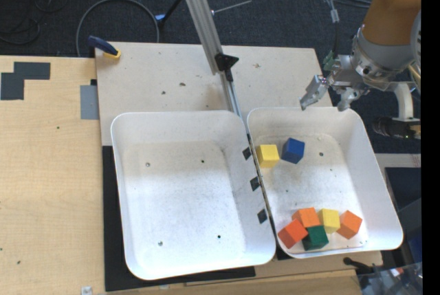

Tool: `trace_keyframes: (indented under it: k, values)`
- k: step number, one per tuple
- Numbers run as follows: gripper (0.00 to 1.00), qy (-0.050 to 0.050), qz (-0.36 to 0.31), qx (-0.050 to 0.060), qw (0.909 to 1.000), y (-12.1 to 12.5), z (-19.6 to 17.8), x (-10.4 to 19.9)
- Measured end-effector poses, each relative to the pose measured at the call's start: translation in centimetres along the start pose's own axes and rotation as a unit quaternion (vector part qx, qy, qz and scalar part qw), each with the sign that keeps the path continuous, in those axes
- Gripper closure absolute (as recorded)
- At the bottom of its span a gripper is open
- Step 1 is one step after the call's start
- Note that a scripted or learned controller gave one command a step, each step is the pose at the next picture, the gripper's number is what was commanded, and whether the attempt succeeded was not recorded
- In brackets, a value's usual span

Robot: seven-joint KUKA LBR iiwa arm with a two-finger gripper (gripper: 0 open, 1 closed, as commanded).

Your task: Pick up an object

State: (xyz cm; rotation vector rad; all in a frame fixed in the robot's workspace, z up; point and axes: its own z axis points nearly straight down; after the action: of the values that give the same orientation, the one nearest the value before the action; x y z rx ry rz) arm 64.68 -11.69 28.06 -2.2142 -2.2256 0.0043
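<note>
The right bin [364,149] holds several small cubes. A yellow cube [268,155] and a blue cube [293,150] lie side by side near its far left. At its near end sits a cluster: two orange cubes [309,217] [350,223], a red-orange cube [292,234], a green cube [316,238] and a yellow cube [331,219]. My gripper [327,99] hangs open above the far rim of the right bin, with nothing between its fingers. It is up and to the right of the blue cube, well apart from it.
The left bin [137,142] lies beside the right one. A slanted metal bar [203,18] runs from the far bench down to the divide between the bins. A blue and yellow clamp [104,47] sits at the bench's far left corner.
</note>
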Motion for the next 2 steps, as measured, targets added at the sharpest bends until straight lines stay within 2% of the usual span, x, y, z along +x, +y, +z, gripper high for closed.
trace_keyframes:
  k: [1, 2]
  values:
    - [0.0, 0.001, 0.001, 0.004, 1.0, 0.1, 13.2, 1.7]
    - [0.0, -0.001, 0.006, 0.002, 1.0, -3.2, 14.7, -6.6]
